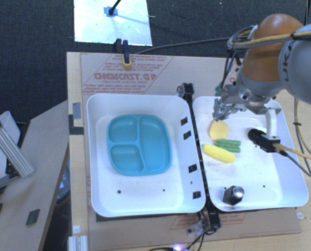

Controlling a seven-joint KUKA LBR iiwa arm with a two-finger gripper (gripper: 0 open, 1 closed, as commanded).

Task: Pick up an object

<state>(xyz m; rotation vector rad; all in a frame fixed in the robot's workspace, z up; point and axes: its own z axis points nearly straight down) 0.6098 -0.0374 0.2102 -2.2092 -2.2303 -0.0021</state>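
Yellow disc (219, 130) lies in the right bin (289, 190) at its eleven o'clock — the pincer (222, 112) hangs just above it, its opening impossible to judge; corn (219, 153) and green beans (229, 144) lie just below

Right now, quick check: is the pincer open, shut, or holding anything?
Pincer: cannot be told; it sits low in the right bin, just above the round yellow piece, with nothing seen gripped.

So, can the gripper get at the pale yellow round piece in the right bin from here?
Probably yes: the gripper hangs just above the pale yellow round piece, nothing between them; the green bean pod lies just beyond it.
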